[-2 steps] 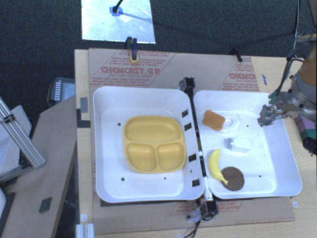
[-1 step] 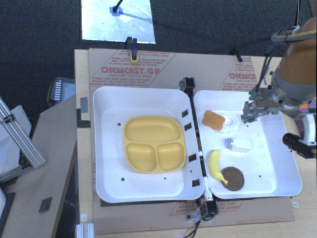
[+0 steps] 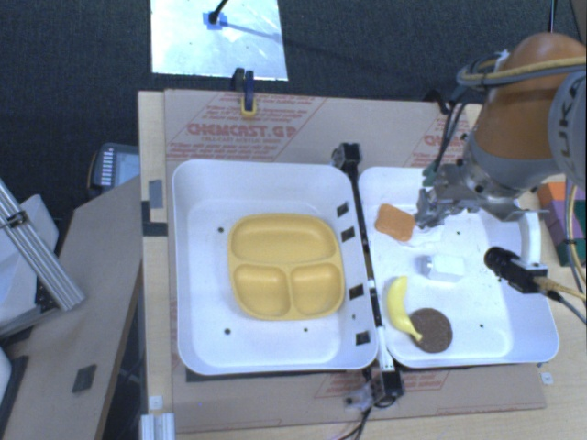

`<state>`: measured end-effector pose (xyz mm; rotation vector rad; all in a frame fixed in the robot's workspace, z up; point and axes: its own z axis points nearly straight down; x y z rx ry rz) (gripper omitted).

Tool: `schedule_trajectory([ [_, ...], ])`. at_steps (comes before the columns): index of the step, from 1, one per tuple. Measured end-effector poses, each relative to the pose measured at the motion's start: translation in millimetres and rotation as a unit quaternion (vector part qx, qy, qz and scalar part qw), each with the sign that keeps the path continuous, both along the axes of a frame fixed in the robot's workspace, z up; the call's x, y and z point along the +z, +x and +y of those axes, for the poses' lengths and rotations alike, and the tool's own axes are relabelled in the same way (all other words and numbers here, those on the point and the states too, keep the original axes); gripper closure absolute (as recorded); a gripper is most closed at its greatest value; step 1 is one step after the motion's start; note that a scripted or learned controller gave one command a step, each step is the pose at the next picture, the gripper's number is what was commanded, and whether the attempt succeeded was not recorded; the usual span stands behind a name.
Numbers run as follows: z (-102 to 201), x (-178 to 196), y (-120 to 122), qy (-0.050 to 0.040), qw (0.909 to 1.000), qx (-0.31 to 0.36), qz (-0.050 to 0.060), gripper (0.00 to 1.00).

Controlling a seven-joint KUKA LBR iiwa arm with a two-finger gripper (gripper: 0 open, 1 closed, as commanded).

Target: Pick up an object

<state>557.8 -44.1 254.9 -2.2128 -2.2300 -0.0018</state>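
The arm (image 3: pixel 527 117) reaches in over the right bin (image 3: pixel 541 337), its gripper (image 3: pixel 433 207) low near the bin's upper left part, just right of the orange block (image 3: pixel 395 222); whether the claw is spread or pressed together I cannot tell, and nothing shows pinched in it. The left bin (image 3: pixel 197 273) bears a yellow tray (image 3: pixel 284 264) with three compartments, well away from the work. In the right bin, below the gripper, lie a white piece (image 3: pixel 447 267), a banana (image 3: pixel 400 305) and a brown disc (image 3: pixel 432 328), the banana's lower end touching the disc. This looks like the approach step, nothing lifted yet. The orange block is the nearest candidate; the next move calls for a small shift left and a descent over it. The block sits close to the divider (image 3: pixel 358 246) between the bins, so room on its left is tight; open floor lies to its right and lower right.
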Motion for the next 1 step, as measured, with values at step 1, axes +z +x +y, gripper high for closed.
schedule_trajectory([
  [1,45.1,-8.2,-0.5,0.0003,1.0000,0.000,0.000,1.00],
])
